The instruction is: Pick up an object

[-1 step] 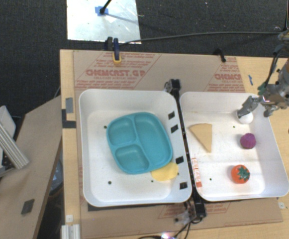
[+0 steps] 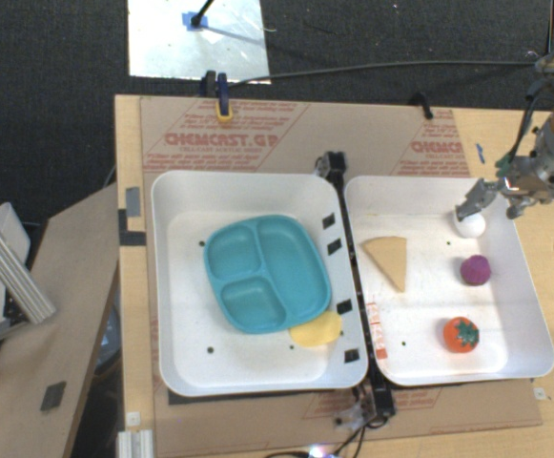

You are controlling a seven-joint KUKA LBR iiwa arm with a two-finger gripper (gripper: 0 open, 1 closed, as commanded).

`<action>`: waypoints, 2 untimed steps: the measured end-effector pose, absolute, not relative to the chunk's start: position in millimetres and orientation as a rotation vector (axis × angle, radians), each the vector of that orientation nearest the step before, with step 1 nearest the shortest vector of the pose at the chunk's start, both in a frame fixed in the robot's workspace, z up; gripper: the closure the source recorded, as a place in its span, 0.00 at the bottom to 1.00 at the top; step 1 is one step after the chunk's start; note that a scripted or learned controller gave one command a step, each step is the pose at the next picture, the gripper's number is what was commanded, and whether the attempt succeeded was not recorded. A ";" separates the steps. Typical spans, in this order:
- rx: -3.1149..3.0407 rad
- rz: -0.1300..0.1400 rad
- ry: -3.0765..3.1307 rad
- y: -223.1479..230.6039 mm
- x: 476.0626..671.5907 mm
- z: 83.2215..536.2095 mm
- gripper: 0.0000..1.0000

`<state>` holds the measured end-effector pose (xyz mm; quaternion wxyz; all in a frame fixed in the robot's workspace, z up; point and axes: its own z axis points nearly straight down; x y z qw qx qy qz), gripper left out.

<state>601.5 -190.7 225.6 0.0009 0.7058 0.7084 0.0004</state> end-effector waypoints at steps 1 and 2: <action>2.221 -0.003 2.225 -191.7 594.1 165.8 0.00; 2.222 -0.003 2.225 -190.8 594.1 103.0 0.00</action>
